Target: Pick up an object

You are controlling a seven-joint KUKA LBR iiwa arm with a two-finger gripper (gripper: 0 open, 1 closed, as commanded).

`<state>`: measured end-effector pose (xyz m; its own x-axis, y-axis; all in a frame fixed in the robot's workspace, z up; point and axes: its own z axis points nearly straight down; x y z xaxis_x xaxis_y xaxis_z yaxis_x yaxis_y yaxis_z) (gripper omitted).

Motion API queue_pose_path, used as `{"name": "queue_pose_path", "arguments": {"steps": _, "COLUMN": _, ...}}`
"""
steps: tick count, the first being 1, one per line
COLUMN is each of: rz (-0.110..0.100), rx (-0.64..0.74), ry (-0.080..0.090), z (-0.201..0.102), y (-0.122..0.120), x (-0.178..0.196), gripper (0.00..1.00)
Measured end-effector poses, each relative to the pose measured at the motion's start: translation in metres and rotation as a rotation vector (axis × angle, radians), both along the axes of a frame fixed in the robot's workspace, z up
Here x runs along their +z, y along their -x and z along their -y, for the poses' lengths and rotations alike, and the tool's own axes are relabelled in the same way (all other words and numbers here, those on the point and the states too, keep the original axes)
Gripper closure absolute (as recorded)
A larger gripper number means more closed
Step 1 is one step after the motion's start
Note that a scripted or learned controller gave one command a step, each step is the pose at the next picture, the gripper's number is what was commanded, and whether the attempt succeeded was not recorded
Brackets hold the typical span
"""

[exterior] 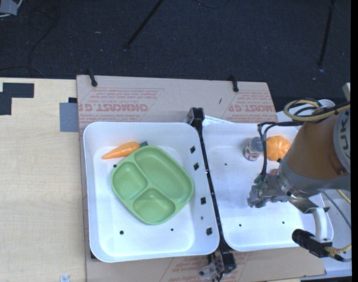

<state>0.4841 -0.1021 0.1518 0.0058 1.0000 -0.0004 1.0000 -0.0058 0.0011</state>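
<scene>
Camera view, from above the bench. The arm (320, 151) enters from the right edge and bends down into the right bin (237, 234). Its pincer (260, 197) sits low over the white floor of that bin, roughly at mid-depth and toward the bin's right half. Whether the pincer is spread or pressed together cannot be told from this angle; the dark wrist hardware covers the tip, and nothing is visibly gripped.

Candidate objects, located from the pincer:
- An orange ball (277, 147) lies beyond the pincer, toward the far wall of the same bin, slightly to the right and partly tucked under the arm.
- A small round can (253, 151) lies just beside the ball on its left, also beyond the pincer and apart from it.

Across the black divider (205, 181), well to the pincer's left, the left bin (108, 239) holds a green sectioned plate (152, 184) with three compartments. An orange toy carrot (121, 150) lies at the plate's far-left edge, close to touching it.

Both bins rest on a cardboard sheet (137, 101).
</scene>
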Motion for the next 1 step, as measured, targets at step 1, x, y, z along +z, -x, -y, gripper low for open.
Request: {"name": "queue_pose_path", "arguments": {"steps": 1, "rz": 0.001, "rx": 0.003, "ry": 0.000, "z": 0.0115, "y": -0.0024, "x": 0.0534, "gripper": 1.00}}
